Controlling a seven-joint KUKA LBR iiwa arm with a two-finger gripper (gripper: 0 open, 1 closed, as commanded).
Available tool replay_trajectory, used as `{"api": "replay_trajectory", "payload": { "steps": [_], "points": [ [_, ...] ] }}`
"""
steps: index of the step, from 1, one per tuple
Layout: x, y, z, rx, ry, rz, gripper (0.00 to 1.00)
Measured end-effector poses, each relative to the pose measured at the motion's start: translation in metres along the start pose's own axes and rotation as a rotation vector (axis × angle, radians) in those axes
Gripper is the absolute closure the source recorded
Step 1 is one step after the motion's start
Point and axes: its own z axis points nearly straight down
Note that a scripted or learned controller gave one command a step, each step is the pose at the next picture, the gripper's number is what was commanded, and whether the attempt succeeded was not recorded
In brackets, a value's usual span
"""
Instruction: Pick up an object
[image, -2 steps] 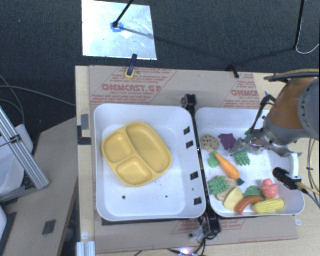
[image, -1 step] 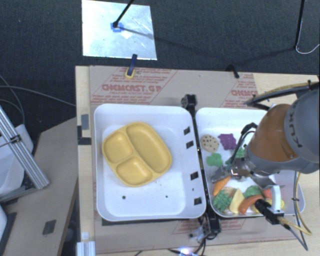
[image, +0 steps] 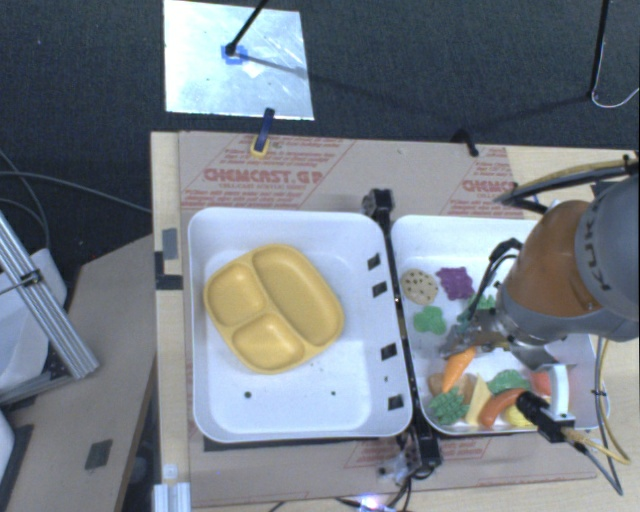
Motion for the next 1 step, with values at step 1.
{"api": "replay_trajectory", "payload": {
  "steps": [1],
  "points": [
    [0.1003, 0.0767, -0.0954, -0.012, 0.002, -0.013, 1.00]
  ]
}}
